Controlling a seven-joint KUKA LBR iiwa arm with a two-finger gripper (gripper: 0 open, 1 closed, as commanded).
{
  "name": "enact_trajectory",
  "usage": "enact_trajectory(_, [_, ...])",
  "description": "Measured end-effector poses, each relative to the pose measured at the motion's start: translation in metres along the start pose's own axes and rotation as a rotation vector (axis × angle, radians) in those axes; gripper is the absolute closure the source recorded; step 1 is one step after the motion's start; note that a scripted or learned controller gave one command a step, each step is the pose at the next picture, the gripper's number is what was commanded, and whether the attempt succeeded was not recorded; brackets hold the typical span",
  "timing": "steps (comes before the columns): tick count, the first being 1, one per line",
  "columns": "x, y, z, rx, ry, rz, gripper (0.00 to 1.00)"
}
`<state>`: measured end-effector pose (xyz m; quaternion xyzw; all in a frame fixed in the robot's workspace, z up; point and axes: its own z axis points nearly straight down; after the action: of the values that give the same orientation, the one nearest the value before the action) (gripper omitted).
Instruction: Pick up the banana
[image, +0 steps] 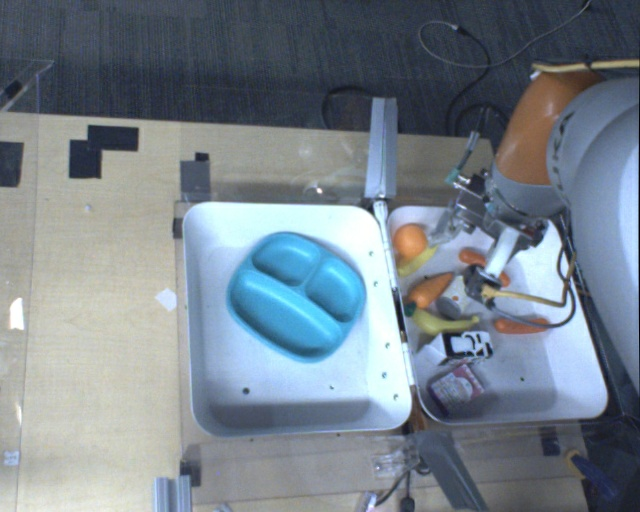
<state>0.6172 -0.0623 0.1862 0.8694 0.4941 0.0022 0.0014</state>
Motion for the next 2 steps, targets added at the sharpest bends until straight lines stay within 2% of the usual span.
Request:
enact_trajectory(1, [0.085, 0.011, -0.018, 0.0, 0.0, -0.038, 0.0])
enact_trajectory(2, [0.01, 0.056, -0.103, -0.002, 0.0, -0.085, 0.0])
